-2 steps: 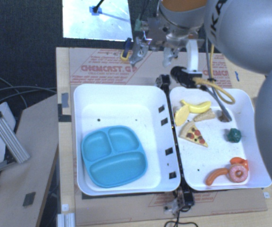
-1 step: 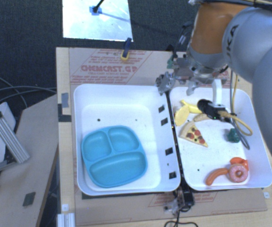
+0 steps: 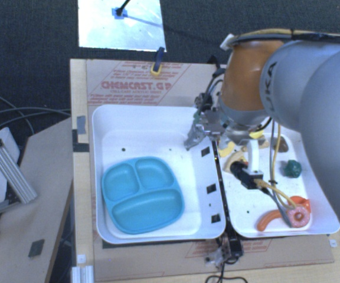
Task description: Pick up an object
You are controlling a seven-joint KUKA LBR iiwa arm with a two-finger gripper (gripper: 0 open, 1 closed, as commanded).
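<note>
The claw (image 3: pixel 197 135) hangs over the ridge between two white bins, and whether it is apart or together cannot be told. To its lower left, in the left bin (image 3: pixel 123 119), lies one blue divided tray (image 3: pixel 141 193), its long axis running from upper left to lower right. To the claw's right, the right bin (image 3: pixel 320 223) holds one green lump (image 3: pixel 292 168), one pink ring (image 3: pixel 300 216), one orange curved piece (image 3: pixel 270 219) lying roughly level, and one yellow piece (image 3: pixel 236 157), partly hidden.
</note>
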